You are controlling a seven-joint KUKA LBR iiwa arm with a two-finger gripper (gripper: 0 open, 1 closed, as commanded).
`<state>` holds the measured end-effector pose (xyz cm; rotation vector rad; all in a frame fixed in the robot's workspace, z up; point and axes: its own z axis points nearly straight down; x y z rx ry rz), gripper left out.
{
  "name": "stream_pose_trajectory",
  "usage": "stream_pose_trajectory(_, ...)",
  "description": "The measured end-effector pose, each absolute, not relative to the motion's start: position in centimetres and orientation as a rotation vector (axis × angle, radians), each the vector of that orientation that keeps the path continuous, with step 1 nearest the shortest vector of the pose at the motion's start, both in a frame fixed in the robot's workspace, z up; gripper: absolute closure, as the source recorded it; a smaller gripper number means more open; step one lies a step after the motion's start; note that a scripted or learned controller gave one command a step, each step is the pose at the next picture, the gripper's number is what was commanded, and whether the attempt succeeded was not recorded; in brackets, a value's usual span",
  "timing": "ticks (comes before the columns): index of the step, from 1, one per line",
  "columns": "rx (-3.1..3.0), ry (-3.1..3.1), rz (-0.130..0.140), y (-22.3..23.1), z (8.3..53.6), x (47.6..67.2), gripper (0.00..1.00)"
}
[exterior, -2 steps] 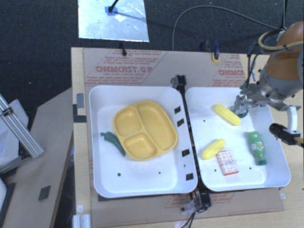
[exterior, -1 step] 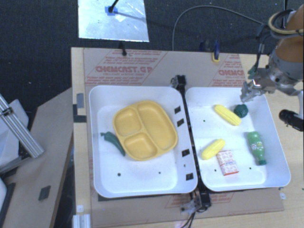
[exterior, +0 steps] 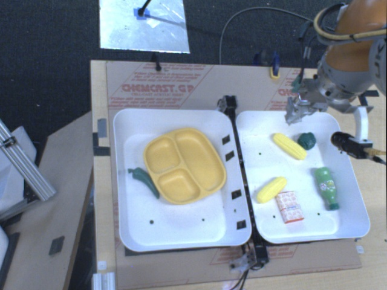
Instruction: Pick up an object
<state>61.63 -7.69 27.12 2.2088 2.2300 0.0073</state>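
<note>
My gripper (exterior: 295,111) hangs over the far edge of the right bin (exterior: 344,225), just above and left of a small dark green object (exterior: 306,140). A yellow corn cob (exterior: 289,145) lies below the gripper. Further forward in the same bin are a second yellow piece (exterior: 271,189), a red and white box (exterior: 289,206) and a green bottle (exterior: 326,187). I see nothing held at the gripper.
The left bin (exterior: 130,222) holds a yellow divided plate (exterior: 184,164) and a dark green pepper (exterior: 145,180) beside its left edge. A black divider (exterior: 239,174) runs between the bins. A black fixture (exterior: 349,144) sticks in over the right bin's right rim.
</note>
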Motion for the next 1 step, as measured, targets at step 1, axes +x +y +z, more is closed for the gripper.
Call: stream_pose_trajectory(1, 2.209, 2.231, 0.007, -2.60, 27.33, 62.34, 1.00)
